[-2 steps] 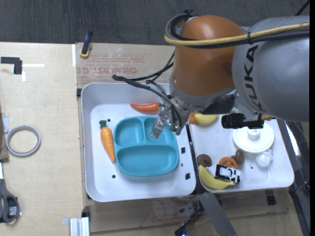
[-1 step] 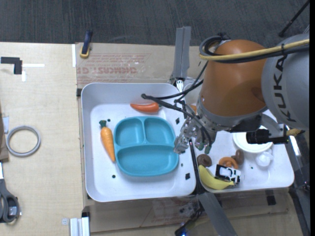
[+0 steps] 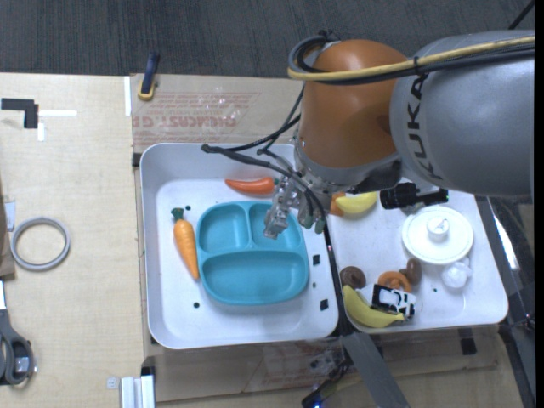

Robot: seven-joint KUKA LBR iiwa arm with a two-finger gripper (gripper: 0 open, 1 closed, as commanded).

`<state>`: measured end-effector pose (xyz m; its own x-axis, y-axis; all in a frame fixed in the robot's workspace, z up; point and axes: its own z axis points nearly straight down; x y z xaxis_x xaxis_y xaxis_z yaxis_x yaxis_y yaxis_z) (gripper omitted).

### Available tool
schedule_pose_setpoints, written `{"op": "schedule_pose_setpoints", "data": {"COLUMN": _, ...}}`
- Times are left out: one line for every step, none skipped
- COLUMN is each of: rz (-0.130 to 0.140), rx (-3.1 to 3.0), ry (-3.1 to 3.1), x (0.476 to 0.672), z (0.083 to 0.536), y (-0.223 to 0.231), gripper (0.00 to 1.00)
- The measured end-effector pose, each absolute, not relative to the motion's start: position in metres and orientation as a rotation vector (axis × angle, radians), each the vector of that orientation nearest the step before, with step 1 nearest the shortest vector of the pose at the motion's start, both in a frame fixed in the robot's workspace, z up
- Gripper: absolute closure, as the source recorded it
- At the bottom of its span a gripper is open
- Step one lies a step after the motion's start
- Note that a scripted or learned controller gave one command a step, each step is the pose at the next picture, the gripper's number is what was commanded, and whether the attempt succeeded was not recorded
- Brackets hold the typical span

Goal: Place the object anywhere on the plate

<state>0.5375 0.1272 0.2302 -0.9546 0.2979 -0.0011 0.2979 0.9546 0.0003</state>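
— Gripper (image 3: 284, 213) low over the blue plate (image 3: 255, 274), above its back right compartment. Open or closed: cannot tell, too much shadow and cable there.

— Holding anything?

— Cannot say so. Nothing clearly seen in its grasp.

— So where is the object to place?

— Not marked by the task. Nothing lying on the plate yet. Nearest candidates in the left bin (image 3: 161, 313): carrot (image 3: 185, 245) just beside the plate's left edge, and a long red piece (image 3: 251, 184), perhaps a chili, just behind the back rim. More food in the right bin (image 3: 489, 308): a banana (image 3: 371, 311) at the front.

— Which step, then?

— Judged as either release over the plate or an approach before any pick. Placing not done.

— Next move?

— If loaded, lower a little and let go inside a compartment. If not, shift to the carrot or the red piece, come down straight, grip across the narrow side, keep away from the bin wall.

— Any writing?

— "KUKA" on the grey arm (image 3: 476, 117), running sideways. Red print on the cardboard (image 3: 195, 113) behind the bin, too faint to read.
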Motion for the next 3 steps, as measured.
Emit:
{"op": "schedule_pose_setpoints", "data": {"rz": 0.000, "rx": 0.474, "ry": 3.105, "x": 0.538, "z": 0.230, "y": 0.127, "gripper": 0.00}}
{"op": "schedule_pose_setpoints", "data": {"rz": -0.001, "rx": 0.724, "ry": 3.055, "x": 0.511, "z": 0.309, "y": 0.098, "gripper": 0.00}}
{"op": "schedule_pose_setpoints", "data": {"rz": -0.002, "rx": 0.721, "ry": 3.053, "x": 0.512, "z": 0.318, "y": 0.098, "gripper": 1.00}}
